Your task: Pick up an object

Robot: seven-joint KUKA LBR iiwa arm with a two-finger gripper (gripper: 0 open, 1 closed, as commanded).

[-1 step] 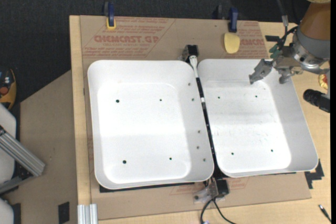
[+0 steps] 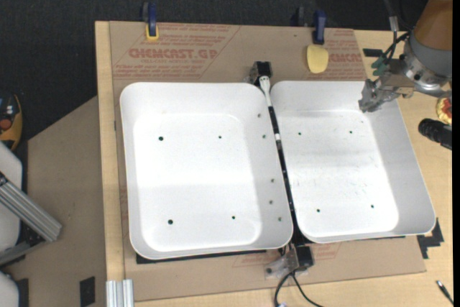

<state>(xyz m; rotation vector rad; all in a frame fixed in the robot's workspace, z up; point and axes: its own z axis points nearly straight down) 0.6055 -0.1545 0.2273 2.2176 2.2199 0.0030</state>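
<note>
A small pale yellow object (image 2: 317,58) lies on the brown board just behind the right bin (image 2: 402,154), outside its rim. My gripper (image 2: 371,98) hangs over the far right corner of that bin, to the right of and a little nearer than the yellow object, apart from it. The grey arm with its orange band (image 2: 433,29) comes in from the upper right. I see nothing held at the gripper. The left bin (image 2: 136,154) shows its white floor with a few small dark dots.
Two blue clamps (image 2: 150,13) (image 2: 319,24) pin the board's far edge. A black fitting (image 2: 262,71) and a dark strip run between the bins. Cables (image 2: 291,277) lie at the front edge. A metal rail (image 2: 29,208) sits at the left.
</note>
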